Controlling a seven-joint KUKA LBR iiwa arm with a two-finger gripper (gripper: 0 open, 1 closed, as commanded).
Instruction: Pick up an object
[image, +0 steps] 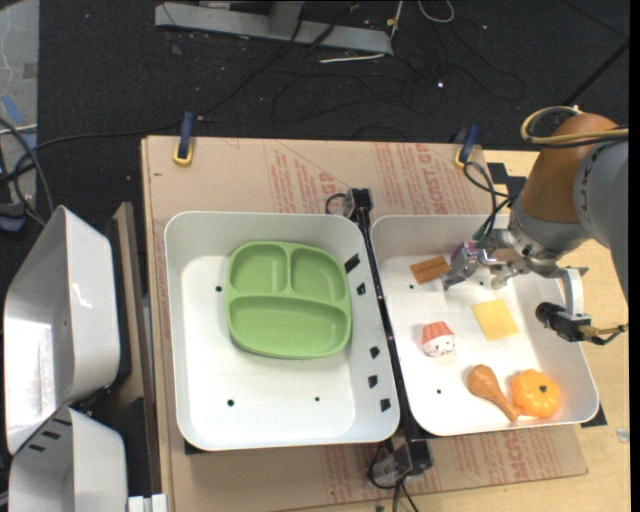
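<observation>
The right bin (570, 330) holds a brown rectangular piece (429, 269) at its far left, a yellow square slab (495, 320) in the middle, a small red-and-white cupcake-like toy (437, 340), a tan drumstick (490, 389) and an orange pumpkin (536, 394) at the front. My gripper (468, 268) hangs low over the bin's far part, just right of the brown piece and above the yellow slab. Nothing shows between its fingers.
The left bin (200, 300) carries a green divided plate (289, 300). A ridge with black clips (372, 300) separates the two bins. The grey arm with its orange band (560, 180) comes in from the right. White containers (55, 310) stand off the bench's left side.
</observation>
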